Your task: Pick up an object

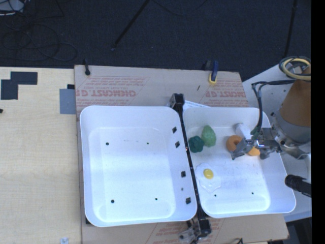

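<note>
Far to the left of my claw sits the left bin (pixel 129 207), a shallow white tray on the pale surface (pixel 35 156). A black divider (pixel 184 151) joins it to the right bin (pixel 256 205), the one I am reaching into.

Left of my claw, near the divider, a dark teal lump (pixel 196 144) lies touching a lighter green lump (pixel 208 135) — the pair well apart from me. Below and to my left rests a small yellow piece (pixel 208 174) on a pale, clear-looking patch.

My claw (pixel 244 147) hangs low over the upper right part of this bin, right against an orange object (pixel 234 143) that sits just at its left side. A second bit of orange (pixel 253 152) shows at the claw's right. I cannot tell whether my claw is spread or pressed together, or whether the orange thing is truly gripped — metal hides that contact.

I judge this the grasping step, with the orange object as the likely target. The next move calls for a firm closure around it, then a straight lift to test whether it comes away from the bin floor.
</note>
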